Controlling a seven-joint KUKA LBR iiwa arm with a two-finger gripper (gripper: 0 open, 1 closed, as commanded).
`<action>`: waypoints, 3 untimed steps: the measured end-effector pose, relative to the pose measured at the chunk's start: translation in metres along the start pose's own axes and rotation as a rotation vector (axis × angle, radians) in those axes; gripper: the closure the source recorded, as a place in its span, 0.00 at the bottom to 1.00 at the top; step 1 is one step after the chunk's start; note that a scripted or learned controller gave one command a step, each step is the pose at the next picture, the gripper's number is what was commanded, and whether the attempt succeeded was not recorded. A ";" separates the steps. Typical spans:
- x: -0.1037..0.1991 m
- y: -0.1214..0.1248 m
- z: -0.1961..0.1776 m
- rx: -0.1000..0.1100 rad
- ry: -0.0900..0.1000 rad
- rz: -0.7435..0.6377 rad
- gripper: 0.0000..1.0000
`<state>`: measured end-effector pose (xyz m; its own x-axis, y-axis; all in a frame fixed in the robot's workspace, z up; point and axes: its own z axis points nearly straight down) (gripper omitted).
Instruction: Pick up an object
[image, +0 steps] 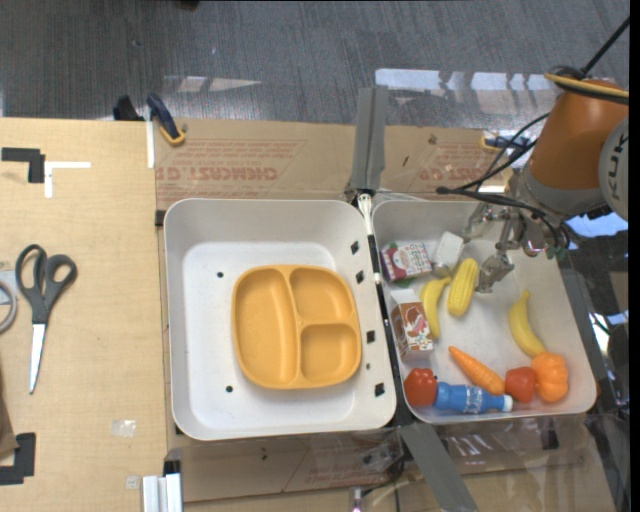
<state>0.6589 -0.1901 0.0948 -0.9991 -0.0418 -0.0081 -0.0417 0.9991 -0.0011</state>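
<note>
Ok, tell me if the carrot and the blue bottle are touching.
Touching. In the camera view the carrot lies with its lower end against the top edge of the blue bottle, no gap between them.

Divided plate (296, 327) sitting in left bin (190, 300); right bin (575, 300) holding corn (462, 286), bananas, carrot (476, 369), bottle (470, 400); scissors (40, 300) lying far left on bench.

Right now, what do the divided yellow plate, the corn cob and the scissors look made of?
Divided yellow plate: likely moulded plastic, matte, uniform colour, rounded compartments.
Corn cob: probably toy plastic, slight sheen; could be rubber.
Scissors: dark handles, probably plastic; pale reflective blades, apparently metal.
</note>
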 end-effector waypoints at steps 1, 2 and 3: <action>-0.005 0.072 0.001 0.000 0.003 0.121 0.00; 0.033 0.002 -0.025 0.000 0.003 0.128 0.00; 0.041 0.047 -0.009 0.004 -0.013 0.209 0.00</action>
<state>0.6158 -0.1452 0.1032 -0.9858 0.1667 -0.0217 0.1668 0.9860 -0.0025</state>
